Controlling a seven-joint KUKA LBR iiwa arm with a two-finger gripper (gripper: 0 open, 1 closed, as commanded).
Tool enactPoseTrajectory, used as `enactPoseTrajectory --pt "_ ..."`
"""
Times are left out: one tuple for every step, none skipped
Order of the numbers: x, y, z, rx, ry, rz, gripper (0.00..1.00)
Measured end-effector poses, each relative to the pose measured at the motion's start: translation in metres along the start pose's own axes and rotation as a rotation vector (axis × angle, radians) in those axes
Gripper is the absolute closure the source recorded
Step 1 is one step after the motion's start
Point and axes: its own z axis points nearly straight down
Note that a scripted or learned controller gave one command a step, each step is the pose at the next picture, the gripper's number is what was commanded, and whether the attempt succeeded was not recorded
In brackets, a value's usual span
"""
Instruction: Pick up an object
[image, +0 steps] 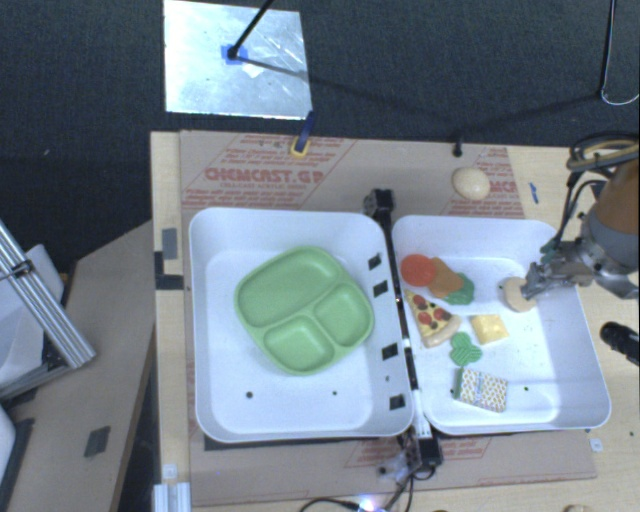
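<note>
- Gripper (535, 283) low over the right bin (580, 400) — beside a tan piece (514, 294).
- Whether its fingers are apart or together — cannot tell.
- Green tray (303, 310) in left bin (215, 300).

- One fixed camera views my bench (250, 160) from above, at a slant, from moderate range.
- Left bin (215, 395) sits at frame centre-left, right bin (570, 385) at centre-right.
- My arm (612, 225) enters from the right edge.
</note>
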Motion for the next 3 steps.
enactPoseTrajectory --pt "-0.001 0.002 -0.055 0.000 0.000 0.000 1.00" --pt "0.058 -0.007 -0.054 0.006 0.005 -0.005 1.00" --pt "0.114 -0.034 -0.062 0.008 0.005 -0.005 1.00"
